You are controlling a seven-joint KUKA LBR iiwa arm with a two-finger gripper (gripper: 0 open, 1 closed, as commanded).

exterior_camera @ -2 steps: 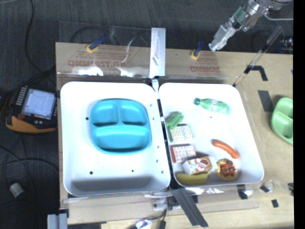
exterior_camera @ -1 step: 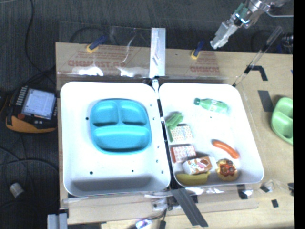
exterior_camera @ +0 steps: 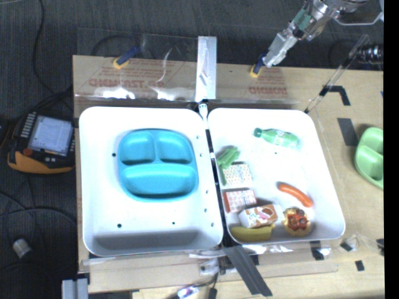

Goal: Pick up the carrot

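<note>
Carrot (exterior_camera: pixel 295 194): lies flat and slantwise in the right bin (exterior_camera: pixel 321 145), toward its right wall, with bare white floor around most of it.
Neighbours: a round red-and-yellow item (exterior_camera: pixel 297 221) sits just beside the carrot's lower end; a small carton (exterior_camera: pixel 257 216) and a banana (exterior_camera: pixel 250 233) lie further left along the front wall; a green bottle (exterior_camera: pixel 276 137) lies well apart toward the back.
Left bin (exterior_camera: pixel 93 185): holds a blue divided plate (exterior_camera: pixel 157 164); not concerned in the task.
Arm: enters at the upper right, raised above the bench behind the bins.
Gripper (exterior_camera: pixel 272 60): hangs over the back edge of the bench, well apart from the carrot, nothing seen between its tips; how far they are spread cannot be told at this size.
Step in hand: judged to be the approach, with no grasp yet made and the carrot untouched.
Next move calls for: travel forward over the right bin, a turn of the wrist so the closing line crosses the carrot's narrow width, then a straight descent.
Risk: the round item at the lower end may foul a fingertip; taking the carrot nearer its upper end looks safer.
</note>
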